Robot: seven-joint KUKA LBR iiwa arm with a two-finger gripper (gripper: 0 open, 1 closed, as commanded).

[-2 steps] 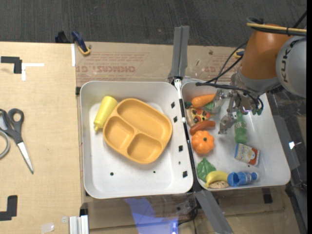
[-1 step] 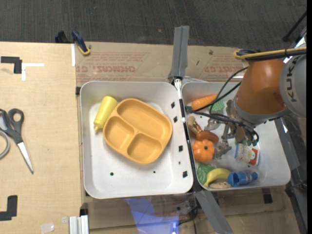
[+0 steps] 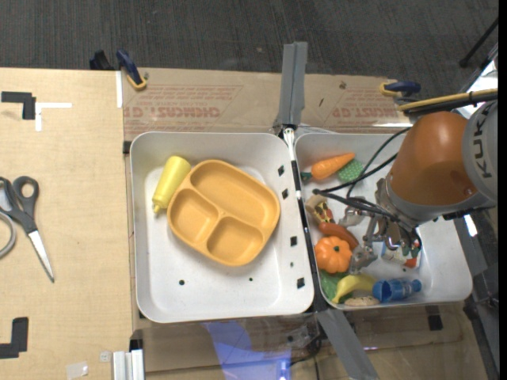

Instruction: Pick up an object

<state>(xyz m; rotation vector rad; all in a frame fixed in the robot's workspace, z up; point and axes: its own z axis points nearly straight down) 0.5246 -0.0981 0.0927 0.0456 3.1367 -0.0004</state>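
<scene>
Two white bins (image 3: 142,236) mid-frame: left, one yellow tray (image 3: 224,211), one bottle (image 3: 169,182); right, one pumpkin (image 3: 333,255), one carrot (image 3: 332,165), gripper (image 3: 386,245) above, grip state unclear.

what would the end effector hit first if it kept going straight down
Probably the bare floor of the right bin, between the pumpkin and the blue bottle. The end effector points down there, though depth is unclear.

Scissors (image 3: 28,220) lie on the wooden bench (image 3: 63,291) (left of the bins); blue clamps (image 3: 131,70) hold a cardboard sheet (image 3: 206,105).
</scene>
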